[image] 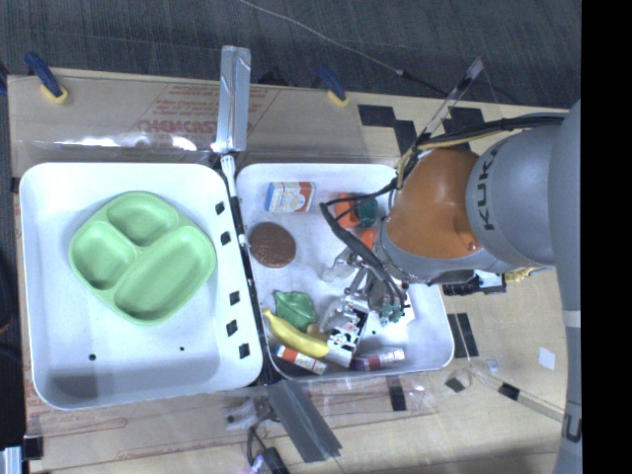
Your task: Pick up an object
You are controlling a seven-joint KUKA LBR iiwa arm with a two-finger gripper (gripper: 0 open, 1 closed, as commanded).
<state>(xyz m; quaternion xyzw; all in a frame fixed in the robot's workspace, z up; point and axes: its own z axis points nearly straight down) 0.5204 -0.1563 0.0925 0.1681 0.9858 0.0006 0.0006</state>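
The bulky grey, rounded arm (528, 200) carries dark "KUKA" lettering and a glossy orange band (434, 210) above its wrist. Thin black cables (449, 102) loop off it, and the small metallic gripper (360, 299) mixes silver, black and green parts.

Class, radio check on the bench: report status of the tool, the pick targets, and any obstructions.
Tool low in right bin, grip state unreadable. Banana, brown disc, small carton loose in that bin. Clutter packed tight around tool. Green tray in left bin.

Plate (143, 255) in left bin (49, 363); banana (296, 338), box (289, 197) in right bin (430, 349).
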